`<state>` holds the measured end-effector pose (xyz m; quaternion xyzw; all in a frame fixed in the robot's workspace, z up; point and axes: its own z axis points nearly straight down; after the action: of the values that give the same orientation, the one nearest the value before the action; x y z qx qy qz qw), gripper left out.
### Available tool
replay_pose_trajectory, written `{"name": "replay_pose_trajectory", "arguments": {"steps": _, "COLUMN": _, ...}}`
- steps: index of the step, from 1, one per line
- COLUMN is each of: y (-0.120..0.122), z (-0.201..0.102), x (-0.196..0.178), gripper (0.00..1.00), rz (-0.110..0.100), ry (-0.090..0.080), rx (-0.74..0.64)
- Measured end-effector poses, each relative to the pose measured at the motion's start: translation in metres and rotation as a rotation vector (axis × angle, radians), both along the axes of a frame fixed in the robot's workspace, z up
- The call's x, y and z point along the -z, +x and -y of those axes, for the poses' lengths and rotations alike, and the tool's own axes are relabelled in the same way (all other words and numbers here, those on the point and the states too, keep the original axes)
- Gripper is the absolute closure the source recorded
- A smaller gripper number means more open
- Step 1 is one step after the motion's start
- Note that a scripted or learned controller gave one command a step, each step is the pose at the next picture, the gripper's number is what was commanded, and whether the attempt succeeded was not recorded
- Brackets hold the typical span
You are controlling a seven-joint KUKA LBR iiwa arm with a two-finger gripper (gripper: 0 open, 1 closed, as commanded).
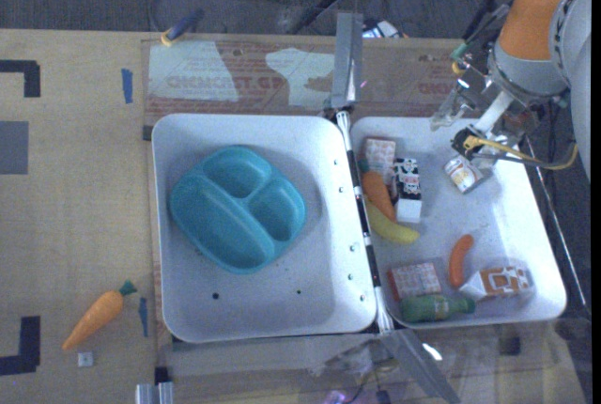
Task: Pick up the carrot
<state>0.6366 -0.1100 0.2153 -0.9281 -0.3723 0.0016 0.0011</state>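
Two carrot-like things are on show, and that matters for the job. Taking the milk carton (407, 189) in the right bin (549, 285) as the marker, the carrot (378, 194) lies just beside it on the side facing the blue plate (237, 208), close along the bin's inner wall, leafy end pointing away from me. A banana (394, 229) sits right at the carrot's fat end, just nearer me than the carton. The crowding looks like nothing more than toys tipped in, but it leaves little room to come down on either side of the carrot.

Far from the carton, past the plate's bin and out on the bare tabletop (75, 205), lies a loose carrot (94, 318). I'd judge it to be out of the arm's working area, so the one by the carton is the likelier target.

The gripper (457, 122) hangs above the right bin's far corner, beyond the carton and off to the side away from the plate, with a small can (460, 175) below it. Whether it is open or closed I cannot tell from here, and nothing shows between its tips. It is well apart from the carrot, so the approach is not yet made, and it will need to cross over the carton and line up along the wall
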Motion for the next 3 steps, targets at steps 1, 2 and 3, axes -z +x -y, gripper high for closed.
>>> {"name": "replay_pose_trajectory", "arguments": {"steps": 1, "y": 0.009, "z": 0.093, "x": 0.041, "gripper": 0.00, "rz": 0.003, "ry": -0.002, "rx": 0.051}}
{"name": "replay_pose_trajectory", "arguments": {"steps": 2, "y": 0.008, "z": 0.066, "x": 0.117, "gripper": 0.00, "rz": 0.002, "ry": 0.001, "rx": -0.133}}
{"name": "replay_pose_trajectory", "arguments": {"steps": 3, "y": -0.039, "z": 0.018, "x": 0.126, "gripper": 0.00, "rz": 0.010, "ry": -0.014, "rx": -0.383}}
